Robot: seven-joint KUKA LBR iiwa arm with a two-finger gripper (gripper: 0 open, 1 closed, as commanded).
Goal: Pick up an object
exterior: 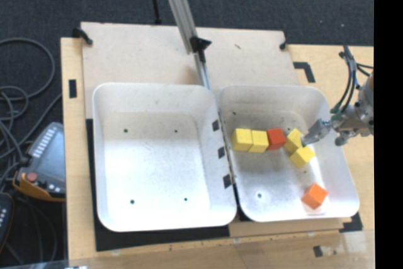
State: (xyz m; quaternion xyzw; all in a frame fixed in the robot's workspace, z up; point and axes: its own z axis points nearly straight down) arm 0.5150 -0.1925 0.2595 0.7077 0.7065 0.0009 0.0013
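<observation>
Because the camera looks down at a slant, the nearest thing is the bench (189,249) edge at 6 o'clock, with both white bins sitting on it side by side. Closest in the right bin (277,211) is an orange cube (315,196) at about 5 o'clock of that bin, lying alone near the front wall, well apart from the others; that spacing would make it an easy pick, I judge. Further back, a yellow cube (303,155) lies tilted, touching or just beside another yellow cube (293,139) behind it. A red cube (276,138) sits next to that one, and two yellow blocks (250,140) lie pressed together in a row toward 9 o'clock. Such crowding probably leaves little room for fingers between neighbours.

At 3 o'clock, the tool (318,130) reaches over the right bin's rim from the arm (356,116), its tip just beside the two tilted yellow cubes. Whether it is open, closed or gripping anything I cannot tell; no cube clearly sits in it. Its low, slanted pose suggests an approach to that pair.

Beyond, the left bin (157,157) lies at 9 o'clock, and a metal post (179,0) rises at 12 o'clock.
</observation>
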